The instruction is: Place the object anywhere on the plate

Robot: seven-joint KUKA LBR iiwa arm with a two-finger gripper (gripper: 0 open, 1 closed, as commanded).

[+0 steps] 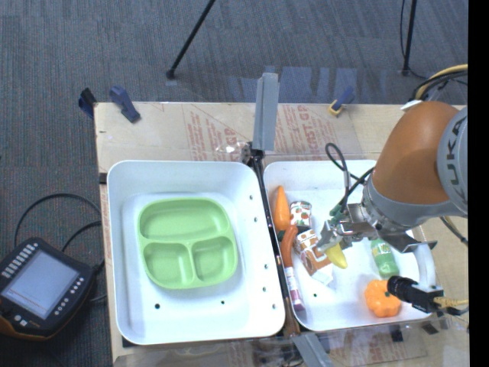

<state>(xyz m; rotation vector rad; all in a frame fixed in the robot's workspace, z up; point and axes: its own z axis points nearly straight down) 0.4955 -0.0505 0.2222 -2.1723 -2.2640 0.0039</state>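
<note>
A light green plate (186, 222) with three compartments lies in the left white bin (122, 197). My gripper (335, 237) hangs low over the right bin (313, 176), under the orange wrist band. It is just above a small yellow object (338, 259) and next to a brown and white carton (310, 252). The wrist hides part of what lies beneath it, and nothing can be made out in the gripper's grasp.
The right bin also holds an orange carrot (281, 207), a small printed can (300, 212), a thin red-orange piece (288, 245), a green bottle (384, 259), an orange fruit (380, 298) and a marker (295, 290). A grey post (266, 113) stands behind the bins.
</note>
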